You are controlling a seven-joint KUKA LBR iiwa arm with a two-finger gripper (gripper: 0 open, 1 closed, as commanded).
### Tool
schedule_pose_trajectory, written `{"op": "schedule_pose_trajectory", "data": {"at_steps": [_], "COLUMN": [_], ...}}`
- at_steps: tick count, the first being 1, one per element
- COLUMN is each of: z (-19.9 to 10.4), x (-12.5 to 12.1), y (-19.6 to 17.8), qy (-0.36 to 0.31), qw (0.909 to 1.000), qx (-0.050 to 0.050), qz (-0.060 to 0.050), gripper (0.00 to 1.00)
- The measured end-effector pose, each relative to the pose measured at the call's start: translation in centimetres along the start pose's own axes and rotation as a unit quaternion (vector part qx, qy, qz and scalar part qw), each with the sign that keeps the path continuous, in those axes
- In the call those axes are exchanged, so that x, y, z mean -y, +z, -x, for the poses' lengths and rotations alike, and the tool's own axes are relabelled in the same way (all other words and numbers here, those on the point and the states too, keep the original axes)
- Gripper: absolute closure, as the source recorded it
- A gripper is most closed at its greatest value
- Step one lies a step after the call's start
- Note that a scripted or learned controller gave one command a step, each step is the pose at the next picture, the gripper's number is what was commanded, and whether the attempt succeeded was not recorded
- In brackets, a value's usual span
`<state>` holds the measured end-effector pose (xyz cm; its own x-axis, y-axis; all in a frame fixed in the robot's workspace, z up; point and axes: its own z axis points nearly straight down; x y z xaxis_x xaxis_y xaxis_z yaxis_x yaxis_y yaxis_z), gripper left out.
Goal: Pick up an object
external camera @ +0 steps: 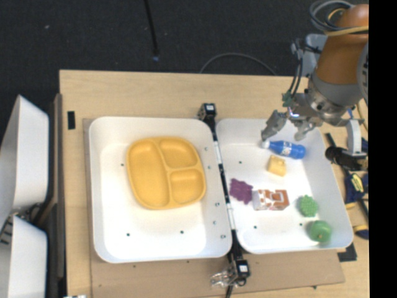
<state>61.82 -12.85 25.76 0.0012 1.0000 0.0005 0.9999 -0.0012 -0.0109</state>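
A grey and orange arm reaches in from the right, its pincer (286, 129) spread apart, holding nothing, just above a blue bottle (287, 148) lying in the far part of the right bin (248, 228). The left bin (105, 241) holds a yellow divided plate (165, 171).

Wooden bench (155, 92) on dark carpeted floor (93, 23), black cable (149, 17) across.

No lettering, numbers or brand marks are showing clearly enough to read; the small orange-and-white packet (272, 199), lying at about four o'clock, is bearing only a blurred pattern.
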Motion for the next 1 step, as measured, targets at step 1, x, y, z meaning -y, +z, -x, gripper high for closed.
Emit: {"op": "schedule_pose_trajectory", "data": {"at_steps": [1], "z": [-0.02], "x": [-0.21], "y": [-0.73], "qy": [-0.001], "qw": [1.0000], "qx": [0.001], "qz": [0.006], "gripper": [0.00]}}
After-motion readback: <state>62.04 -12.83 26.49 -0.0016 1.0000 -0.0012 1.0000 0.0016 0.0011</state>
